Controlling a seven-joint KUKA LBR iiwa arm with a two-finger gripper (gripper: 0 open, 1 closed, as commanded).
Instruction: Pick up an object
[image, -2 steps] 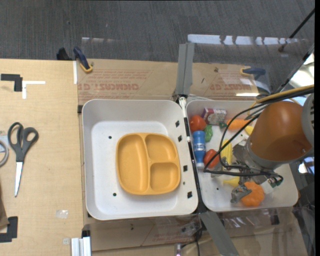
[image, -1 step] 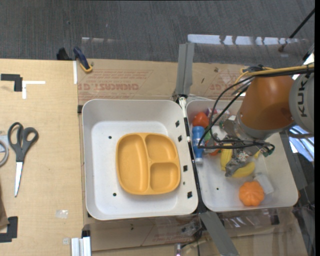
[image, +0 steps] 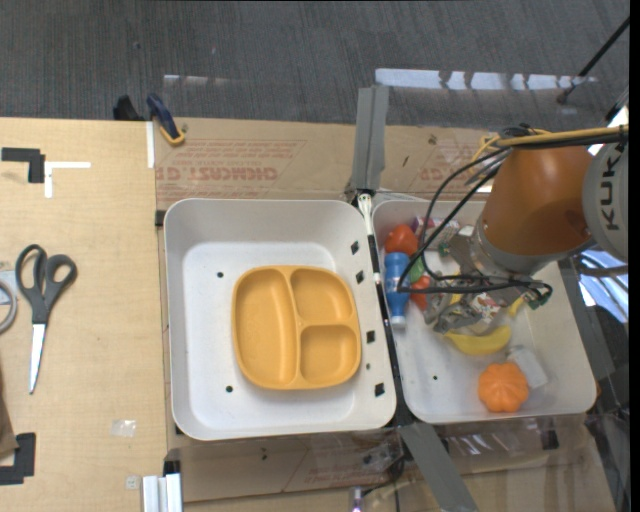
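Down in the right bin (image: 560, 400) my gripper (image: 468, 312) sits low over a banana (image: 480, 342), blocking my view of any grasp, so I judge the pick unfinished, with the orange fruit (image: 501, 387) nearby and the yellow tray (image: 296, 326) untouched.

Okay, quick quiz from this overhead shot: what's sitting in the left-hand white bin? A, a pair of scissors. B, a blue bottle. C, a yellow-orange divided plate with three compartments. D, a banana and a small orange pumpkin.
C: the divided plate lies in the middle of the left bin, while the scissors lie out on the bench and the other items are in the right bin.
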